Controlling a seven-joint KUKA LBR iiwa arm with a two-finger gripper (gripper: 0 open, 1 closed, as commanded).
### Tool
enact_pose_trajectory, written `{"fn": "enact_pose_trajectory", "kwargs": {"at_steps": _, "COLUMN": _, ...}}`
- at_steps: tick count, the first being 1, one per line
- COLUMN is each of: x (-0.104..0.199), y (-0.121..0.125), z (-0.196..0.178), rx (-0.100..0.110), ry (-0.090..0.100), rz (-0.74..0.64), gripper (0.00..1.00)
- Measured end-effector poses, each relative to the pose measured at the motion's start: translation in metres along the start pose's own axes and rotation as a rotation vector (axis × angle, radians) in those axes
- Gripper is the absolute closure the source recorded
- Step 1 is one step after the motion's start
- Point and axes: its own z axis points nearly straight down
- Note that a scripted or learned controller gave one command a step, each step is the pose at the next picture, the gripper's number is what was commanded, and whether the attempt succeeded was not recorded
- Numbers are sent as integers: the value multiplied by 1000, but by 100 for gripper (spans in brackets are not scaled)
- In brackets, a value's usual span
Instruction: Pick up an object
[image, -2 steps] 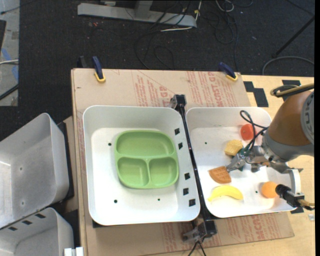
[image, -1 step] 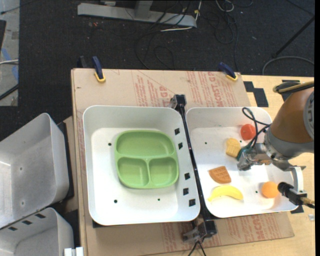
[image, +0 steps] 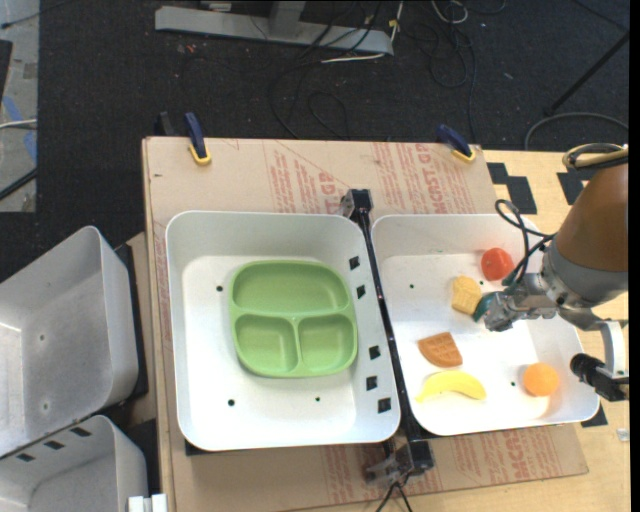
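flat brown cardboard-covered bench (image: 300, 175) carrying two shallow white plastic bins side by side: left bin (image: 190, 330) toward its left edge, right bin (image: 420, 240) toward its right edge, their inner rims touching.

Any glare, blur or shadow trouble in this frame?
Camera view: even light, the white bins bright but not blown out; green tray and banana sharp with soft shadows; the arm looks slightly blurred, and the gripper is small and dark, hard to read; floor beyond the bench is very dark.
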Motion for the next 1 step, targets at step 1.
{"fn": "enact_pose_trajectory", "kwargs": {"at_steps": 1, "x": -3, "y": -8, "z": -47, "rx": 0, "ry": -1, "rz": 2, "gripper": 100}}
